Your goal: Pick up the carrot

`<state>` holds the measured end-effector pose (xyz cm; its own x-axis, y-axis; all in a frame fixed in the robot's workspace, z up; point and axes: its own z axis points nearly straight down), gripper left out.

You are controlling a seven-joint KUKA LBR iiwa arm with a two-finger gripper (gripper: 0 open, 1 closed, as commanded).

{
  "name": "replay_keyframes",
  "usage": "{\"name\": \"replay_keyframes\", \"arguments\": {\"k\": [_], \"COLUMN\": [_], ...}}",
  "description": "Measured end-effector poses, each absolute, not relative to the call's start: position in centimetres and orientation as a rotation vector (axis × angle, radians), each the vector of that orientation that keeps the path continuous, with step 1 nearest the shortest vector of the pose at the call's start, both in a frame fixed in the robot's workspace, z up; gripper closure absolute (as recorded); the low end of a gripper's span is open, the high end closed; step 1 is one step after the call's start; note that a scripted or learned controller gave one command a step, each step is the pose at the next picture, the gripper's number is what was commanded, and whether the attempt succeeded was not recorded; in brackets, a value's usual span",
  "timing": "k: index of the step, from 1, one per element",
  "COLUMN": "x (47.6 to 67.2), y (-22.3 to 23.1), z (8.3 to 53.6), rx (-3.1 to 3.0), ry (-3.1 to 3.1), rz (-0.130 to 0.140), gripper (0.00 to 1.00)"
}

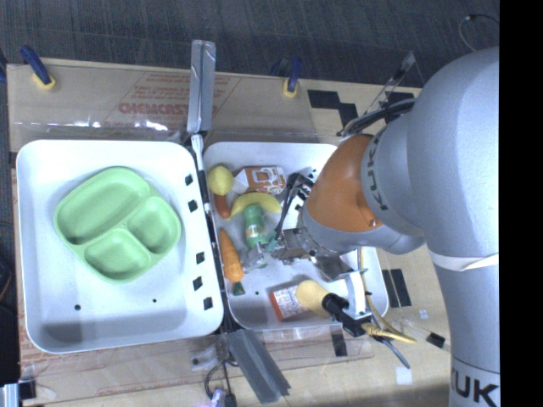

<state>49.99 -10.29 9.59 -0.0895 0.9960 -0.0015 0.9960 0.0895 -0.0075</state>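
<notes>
Carrot [231,259] in right bin [254,316], green tray [119,223] in left bin [42,253]

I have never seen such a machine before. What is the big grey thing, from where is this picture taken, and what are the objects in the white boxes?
The big grey shape with the orange band is a robot arm. It reaches in from the right, and the one camera looks down on the bench from above at a slant. The arm's tool, the part that grasps, is low over the right shallow white bin; the picture does not show clearly what state it is in, and nothing is seen held in it.

In that bin lie the long orange carrot by the left wall, a yellow lemon, a yellow banana, a small green bottle, a brown and white packet and a red-labelled packet. The left shallow white bin holds a light green plastic tray with three compartments. The carrot lies a little to the left of the tool, untouched.
</notes>
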Motion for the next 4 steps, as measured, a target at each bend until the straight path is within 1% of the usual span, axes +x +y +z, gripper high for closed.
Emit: {"name": "replay_keyframes", "arguments": {"k": [1,2,3,4], "x": [53.8,57.2,52.6,48.7], "y": [-7.0,-9.0,2.3,7.0], "z": [18.8,20.6,20.2,18.7], "rx": [-2.267,-2.324,-2.402,-2.15], "ry": [-2.166,-2.105,-2.013,-2.279], "rz": [0.008,0.009,0.013,0.015], "gripper": [0.0,0.0,0.0,0.0]}}
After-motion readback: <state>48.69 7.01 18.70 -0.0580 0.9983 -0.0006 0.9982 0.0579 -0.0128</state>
